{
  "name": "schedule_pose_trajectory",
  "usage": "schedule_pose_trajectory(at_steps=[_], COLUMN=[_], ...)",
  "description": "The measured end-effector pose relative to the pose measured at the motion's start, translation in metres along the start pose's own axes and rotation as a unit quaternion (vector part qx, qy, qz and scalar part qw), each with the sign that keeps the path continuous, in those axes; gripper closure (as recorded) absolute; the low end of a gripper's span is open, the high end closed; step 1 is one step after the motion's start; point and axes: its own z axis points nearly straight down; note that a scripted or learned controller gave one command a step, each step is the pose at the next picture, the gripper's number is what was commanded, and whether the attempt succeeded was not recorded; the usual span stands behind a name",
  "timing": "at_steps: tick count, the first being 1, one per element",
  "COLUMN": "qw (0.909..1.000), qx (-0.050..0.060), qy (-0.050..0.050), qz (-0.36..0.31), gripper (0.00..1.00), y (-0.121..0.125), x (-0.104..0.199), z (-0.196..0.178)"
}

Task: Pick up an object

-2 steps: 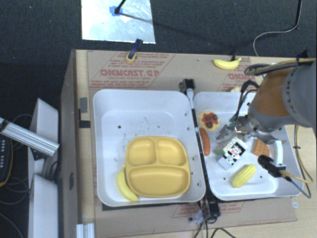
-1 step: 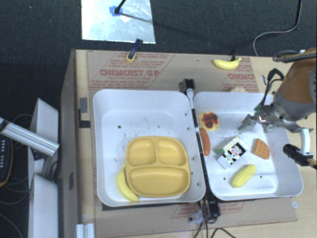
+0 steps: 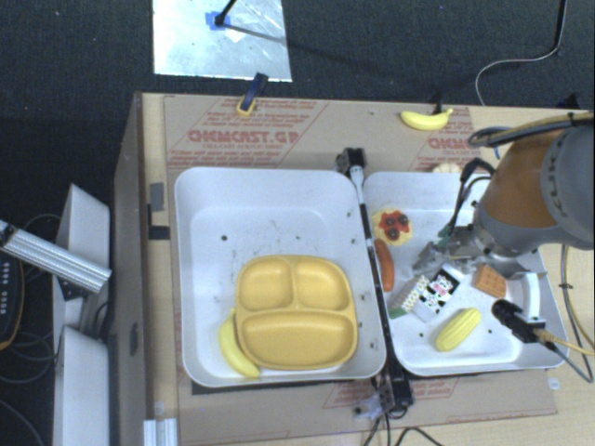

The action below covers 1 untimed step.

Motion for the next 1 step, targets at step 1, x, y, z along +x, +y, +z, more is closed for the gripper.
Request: schedule_pose_trajectory(at_steps=[1], qw=[1.0000], qx=[-0.002], qy=[0.000], qz=[0.000], gripper=[1.00], y=[0.0010], x=[-0.0009], z=[-0.0111])
